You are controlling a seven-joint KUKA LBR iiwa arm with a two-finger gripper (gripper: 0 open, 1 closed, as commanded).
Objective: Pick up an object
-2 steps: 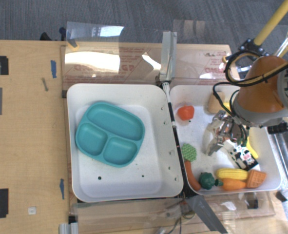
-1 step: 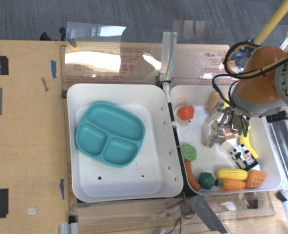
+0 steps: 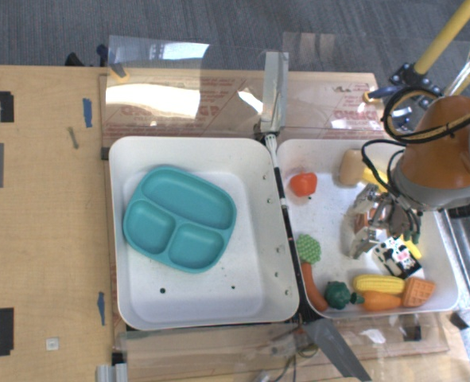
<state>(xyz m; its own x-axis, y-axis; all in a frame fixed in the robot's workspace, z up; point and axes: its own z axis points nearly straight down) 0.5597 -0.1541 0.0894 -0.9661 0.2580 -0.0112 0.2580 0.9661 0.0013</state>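
**A:** Start at the near edge. What's lying along the front of the right bin [image 3: 448, 286]?

**B:** A row of toy food against the front wall. From the left: a long orange carrot [image 3: 312, 286] running diagonally, a dark green piece [image 3: 338, 294], then a yellow corn cob [image 3: 379, 283] with a second orange carrot [image 3: 382, 301] just below it, touching. At the right end sits an orange waffle-patterned piece [image 3: 418, 291].

**A:** And just behind that row?

**B:** A small black-and-white cow-patterned toy [image 3: 397, 255] with a bit of yellow beside it. Over to the left, near the divider, a light green bumpy piece [image 3: 308, 248].

**A:** Where's the gripper [image 3: 371, 228]?

**B:** Down inside the right bin, immediately left of the cow toy and close to it. Whether it touches the toy I cannot tell. The metal fingers look spread, but the view is too cluttered there; I cannot tell if the jaws are open or closed, and nothing is plainly between them.

**A:** Farther back?

**B:** A red-orange tomato-like piece [image 3: 303, 184] near the divider, and a tan rounded piece [image 3: 351, 167] by the back wall, next to the arm [image 3: 437, 153].

**A:** And the left bin [image 3: 135, 293]?

**B:** It holds a teal divided plate [image 3: 179, 218], three compartments, lying flat around the middle.
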